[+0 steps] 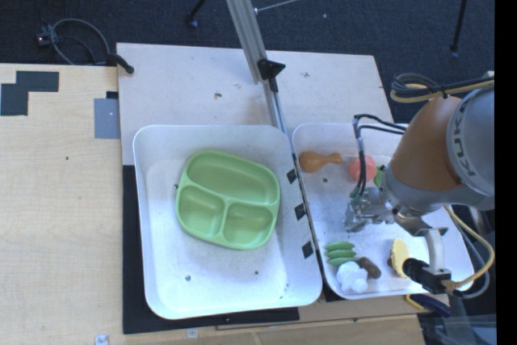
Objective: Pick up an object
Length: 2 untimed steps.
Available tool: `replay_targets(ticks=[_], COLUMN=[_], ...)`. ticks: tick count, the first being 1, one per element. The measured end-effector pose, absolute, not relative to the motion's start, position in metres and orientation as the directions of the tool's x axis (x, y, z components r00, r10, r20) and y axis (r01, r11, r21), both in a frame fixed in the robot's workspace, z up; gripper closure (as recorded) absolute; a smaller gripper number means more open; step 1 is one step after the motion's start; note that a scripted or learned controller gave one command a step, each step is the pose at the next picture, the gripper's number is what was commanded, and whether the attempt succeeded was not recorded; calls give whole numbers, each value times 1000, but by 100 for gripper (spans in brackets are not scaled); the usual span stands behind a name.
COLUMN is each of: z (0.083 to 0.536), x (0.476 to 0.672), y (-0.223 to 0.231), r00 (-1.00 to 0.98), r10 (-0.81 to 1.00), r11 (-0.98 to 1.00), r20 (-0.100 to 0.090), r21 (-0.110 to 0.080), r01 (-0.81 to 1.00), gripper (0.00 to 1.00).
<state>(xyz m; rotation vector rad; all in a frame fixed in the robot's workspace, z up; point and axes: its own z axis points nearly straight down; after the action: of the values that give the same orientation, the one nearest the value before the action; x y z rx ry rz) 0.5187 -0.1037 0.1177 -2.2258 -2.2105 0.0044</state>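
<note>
I had the arm reaching down into the right bin, its claw low over the bin floor among small toy foods.

The arm [440, 153], grey with its orange band, came in from the right of the frame and covered the right bin's [319, 202] upper right part. The left bin [153, 254] sat at the middle of the frame and held a green divided plate [228, 199] lying flat. The gripper [361, 216] hung at the right bin's centre; I could not tell how the claw stood, or whether it gripped anything. An orange piece [319, 161] lay at the bin's upper left and a pink one [361, 168] just right of it. Along the lower edge lay a green pod [339, 252], a white lump [352, 277], a brown piece [371, 266] and a yellow piece [399, 255].
</note>
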Motion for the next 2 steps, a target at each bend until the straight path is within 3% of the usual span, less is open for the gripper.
replay_targets(ticks=[2], z=[224], x=[520], y=[-116], r00=[-1], r10=[1000], r11=[1], r20=[-1], r21=[4], r01=[1000], gripper=[100])
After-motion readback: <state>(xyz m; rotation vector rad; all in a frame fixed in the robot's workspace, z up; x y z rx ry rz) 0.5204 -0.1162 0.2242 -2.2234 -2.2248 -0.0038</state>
